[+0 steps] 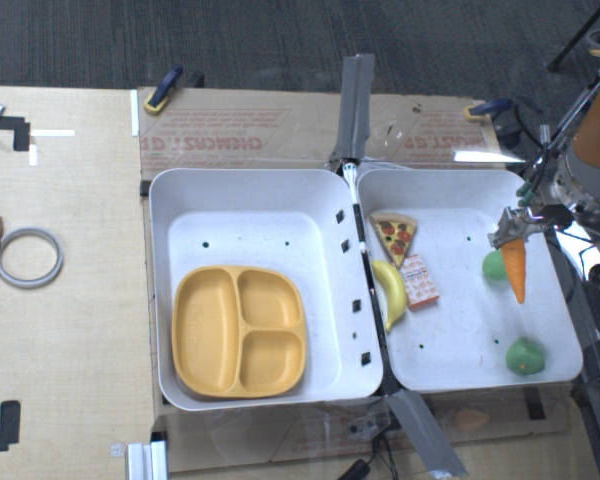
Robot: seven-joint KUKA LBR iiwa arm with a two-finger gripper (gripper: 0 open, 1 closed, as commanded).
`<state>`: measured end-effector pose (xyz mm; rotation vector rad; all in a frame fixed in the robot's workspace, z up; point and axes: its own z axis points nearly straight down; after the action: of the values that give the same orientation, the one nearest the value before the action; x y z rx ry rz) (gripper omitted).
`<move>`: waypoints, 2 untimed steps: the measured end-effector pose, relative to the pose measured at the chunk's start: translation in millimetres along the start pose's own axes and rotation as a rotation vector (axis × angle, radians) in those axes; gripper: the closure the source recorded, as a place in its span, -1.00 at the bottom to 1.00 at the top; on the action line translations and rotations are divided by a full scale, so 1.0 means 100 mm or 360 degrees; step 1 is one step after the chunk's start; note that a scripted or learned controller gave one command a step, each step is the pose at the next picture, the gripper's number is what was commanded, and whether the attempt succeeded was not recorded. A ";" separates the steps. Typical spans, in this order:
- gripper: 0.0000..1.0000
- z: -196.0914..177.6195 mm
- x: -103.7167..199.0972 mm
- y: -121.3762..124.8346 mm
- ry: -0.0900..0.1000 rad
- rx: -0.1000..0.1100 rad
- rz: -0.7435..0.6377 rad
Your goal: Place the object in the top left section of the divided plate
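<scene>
Dark carpet runs behind a pale wooden bench, with a sheet of printed cardboard laid under two white bins. Blue clamps pin the cardboard at its far edge. A roll of tape lies on the bench near its left edge.

Left bin: a yellow divided plate sits toward the near left corner, three sections, all bare. Its larger section lies on the left, two smaller ones on the right.

Right bin: a toy pizza slice rests near the far left corner, point toward the near side. Just below it lies a small pink-and-white packet, and a banana lies along the left wall, just beside the packet. A green round toy sits near the near right corner. Another green item lies toward the right wall, partly hidden.

Arm enters at the right edge. Its gripper hovers over the right side of the right bin, fingers closed on the top of an orange carrot, which hangs point down, just beside the half-hidden green item. Carrot is well apart from the plate, a full bin away.
</scene>
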<state>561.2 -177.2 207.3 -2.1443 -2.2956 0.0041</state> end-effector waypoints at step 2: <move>1.00 0.82 0.32 -0.82 0.0004 0.0003 0.0350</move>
<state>476.9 -151.5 124.9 -2.3816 -2.0446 0.0036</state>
